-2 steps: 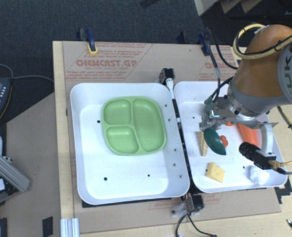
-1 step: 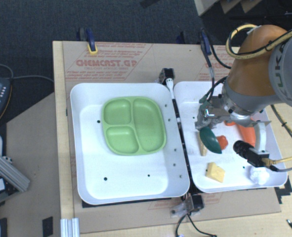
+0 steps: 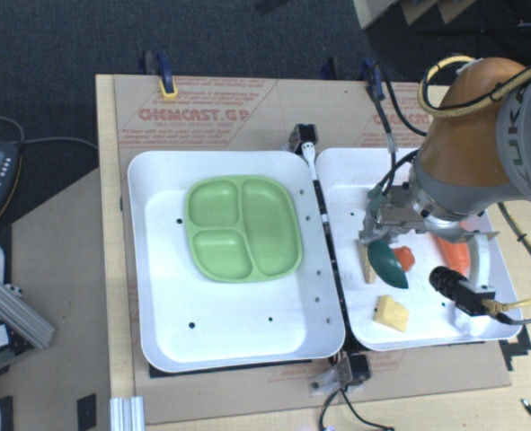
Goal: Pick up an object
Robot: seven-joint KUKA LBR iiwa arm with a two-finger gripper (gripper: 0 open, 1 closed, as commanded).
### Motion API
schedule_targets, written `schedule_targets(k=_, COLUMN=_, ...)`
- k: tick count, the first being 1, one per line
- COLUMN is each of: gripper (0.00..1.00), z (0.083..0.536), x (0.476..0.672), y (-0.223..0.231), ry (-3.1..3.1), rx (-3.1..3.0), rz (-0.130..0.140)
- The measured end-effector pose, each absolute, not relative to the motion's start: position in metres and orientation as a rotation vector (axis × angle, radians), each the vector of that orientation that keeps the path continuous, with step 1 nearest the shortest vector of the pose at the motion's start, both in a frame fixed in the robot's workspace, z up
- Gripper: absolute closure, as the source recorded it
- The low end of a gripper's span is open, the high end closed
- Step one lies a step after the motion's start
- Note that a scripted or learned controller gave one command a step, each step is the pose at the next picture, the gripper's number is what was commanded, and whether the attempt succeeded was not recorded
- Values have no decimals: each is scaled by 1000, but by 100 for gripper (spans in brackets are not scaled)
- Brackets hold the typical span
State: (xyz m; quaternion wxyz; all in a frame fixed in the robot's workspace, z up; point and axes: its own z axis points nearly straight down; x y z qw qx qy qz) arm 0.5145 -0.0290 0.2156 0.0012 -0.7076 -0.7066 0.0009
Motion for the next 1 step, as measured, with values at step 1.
schedule_targets(k=1, gripper=100, z=233, x=524, y=-20, ry=-2226, rx=-2221, rz=-4)
